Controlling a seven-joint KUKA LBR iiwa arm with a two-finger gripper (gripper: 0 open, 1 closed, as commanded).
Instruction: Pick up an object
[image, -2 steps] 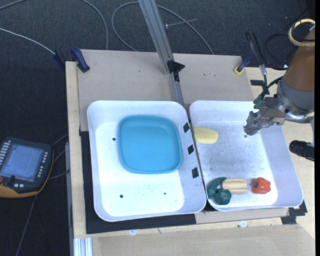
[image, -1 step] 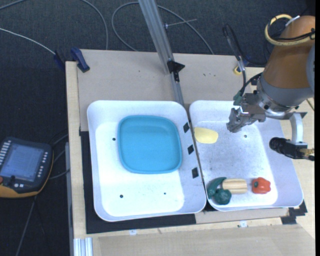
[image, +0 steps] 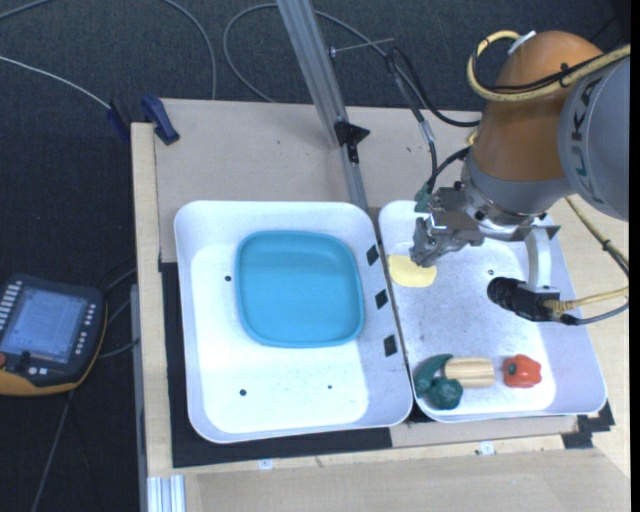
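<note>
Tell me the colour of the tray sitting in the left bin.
Light blue. The tray shows plainly in the camera view, lying inside the white left bin.

From my feed I see a dark carpeted floor (image: 70, 150) around a pale wooden bench (image: 250, 140). Thin cables (image: 60, 85) loop across the floor at the top left. A handheld control pendant (image: 45, 330) lies on the floor left of the bench. A blue clamp (image: 160, 118) sits at the bench's far left corner. Light is even and flat.
</note>
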